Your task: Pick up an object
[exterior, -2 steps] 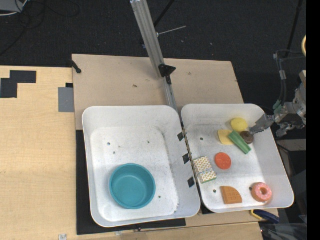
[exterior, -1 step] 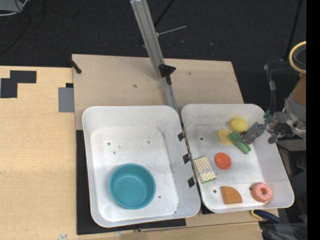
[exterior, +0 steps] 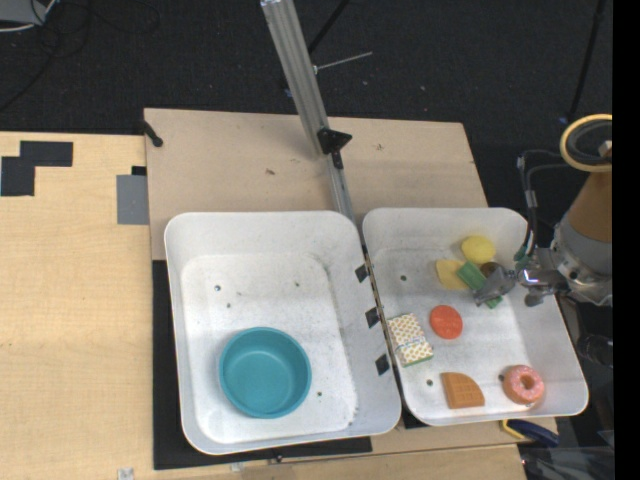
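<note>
Objects for picking lie in the right bin (exterior: 400, 233): a yellow rounded piece (exterior: 478, 248) near the far side, a flatter yellow piece (exterior: 450, 273) just beside it, a small green item (exterior: 472, 277) next to the pincer (exterior: 497, 286), an orange-red disc (exterior: 446, 322) near the middle, a checkered yellow-and-white block (exterior: 409, 339) close to the left wall, an orange wedge (exterior: 462, 390) and a pink ringed doughnut (exterior: 522, 384) toward the near edge. The arm (exterior: 590, 233) reaches in over the bin's right rim, and the pincer sits low among the yellow and green pieces. Whether it is open or closed, or has hold of anything, I cannot tell, since dark parts blur together there. In the left bin (exterior: 200, 238), a teal bowl (exterior: 264, 371) rests upright near the front. Both bins stand on the tabletop (exterior: 70, 298), and a slanted metal rail (exterior: 300, 68) rises behind them.
</note>
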Controlling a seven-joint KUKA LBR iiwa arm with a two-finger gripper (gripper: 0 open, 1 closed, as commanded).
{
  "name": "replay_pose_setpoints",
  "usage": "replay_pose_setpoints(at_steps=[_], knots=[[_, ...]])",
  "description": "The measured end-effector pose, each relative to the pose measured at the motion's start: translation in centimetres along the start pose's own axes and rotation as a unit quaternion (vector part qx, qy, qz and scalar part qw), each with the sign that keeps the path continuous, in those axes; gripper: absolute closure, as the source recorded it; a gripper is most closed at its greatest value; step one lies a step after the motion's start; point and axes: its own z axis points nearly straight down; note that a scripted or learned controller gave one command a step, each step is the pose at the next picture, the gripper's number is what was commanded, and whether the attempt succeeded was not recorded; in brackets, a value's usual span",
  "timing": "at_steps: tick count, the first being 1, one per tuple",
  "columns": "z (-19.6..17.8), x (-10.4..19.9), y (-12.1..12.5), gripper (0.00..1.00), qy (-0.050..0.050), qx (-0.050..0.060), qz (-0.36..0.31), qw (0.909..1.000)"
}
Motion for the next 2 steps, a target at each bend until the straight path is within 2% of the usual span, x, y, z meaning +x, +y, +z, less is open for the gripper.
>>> replay_pose_setpoints(at_steps=[1,2], knots=[[4.3,0.5,0.0,0.0,0.0,0.0,-0.001,1.0],[3.1,0.4,0.1,1.0,-0.001,-0.002,0.0,1.0]])
